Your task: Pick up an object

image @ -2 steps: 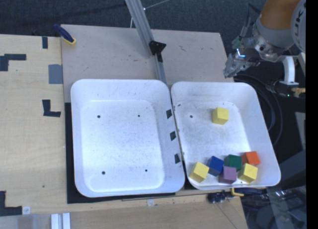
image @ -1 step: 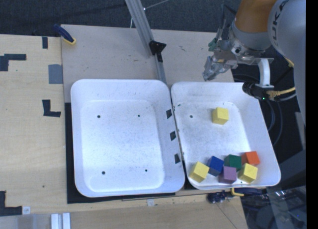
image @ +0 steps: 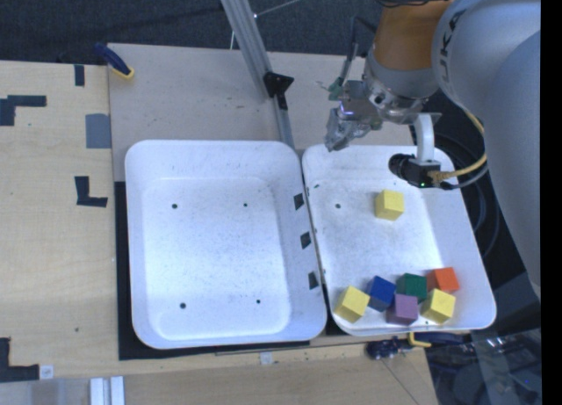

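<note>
Open room around lone yellow cube (image: 389,204)

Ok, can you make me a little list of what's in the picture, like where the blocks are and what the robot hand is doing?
bins: left bin and right bin, side by side
lone block: yellow block, alone in the right bin's upper half
block group: along the right bin's near edge, yellow cube, blue cube, purple cube, green cube, orange cube, another yellow cube
gripper: gripper above the right bin's far left corner, nothing seen between its fingers
task status: no block picked up yet
</note>
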`<state>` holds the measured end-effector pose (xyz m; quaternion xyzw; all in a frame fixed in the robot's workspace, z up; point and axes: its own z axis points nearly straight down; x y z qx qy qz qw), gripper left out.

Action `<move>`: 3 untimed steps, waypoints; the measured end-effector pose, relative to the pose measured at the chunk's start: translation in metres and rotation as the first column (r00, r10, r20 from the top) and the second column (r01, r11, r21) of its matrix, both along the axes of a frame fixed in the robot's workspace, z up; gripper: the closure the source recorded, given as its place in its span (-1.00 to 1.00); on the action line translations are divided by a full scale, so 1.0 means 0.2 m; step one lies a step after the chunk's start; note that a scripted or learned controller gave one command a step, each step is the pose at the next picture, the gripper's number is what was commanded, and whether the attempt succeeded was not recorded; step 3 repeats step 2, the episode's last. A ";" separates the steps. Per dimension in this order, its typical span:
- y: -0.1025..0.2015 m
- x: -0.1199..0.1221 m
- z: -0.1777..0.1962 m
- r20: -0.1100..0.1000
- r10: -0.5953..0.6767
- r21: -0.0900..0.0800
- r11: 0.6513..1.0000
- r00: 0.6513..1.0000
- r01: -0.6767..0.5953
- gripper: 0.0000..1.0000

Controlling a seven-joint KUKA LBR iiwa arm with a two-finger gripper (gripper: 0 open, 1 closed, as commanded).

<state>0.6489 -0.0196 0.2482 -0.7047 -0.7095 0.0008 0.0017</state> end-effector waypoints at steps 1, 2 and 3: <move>0.29 -0.05 -0.08 0.000 0.000 0.000 1.000 1.000 0.000 1.00; 0.55 -0.07 -0.12 0.000 0.000 0.000 1.000 1.000 0.000 1.00; 0.55 -0.07 -0.12 0.000 0.000 0.000 1.000 1.000 0.000 1.00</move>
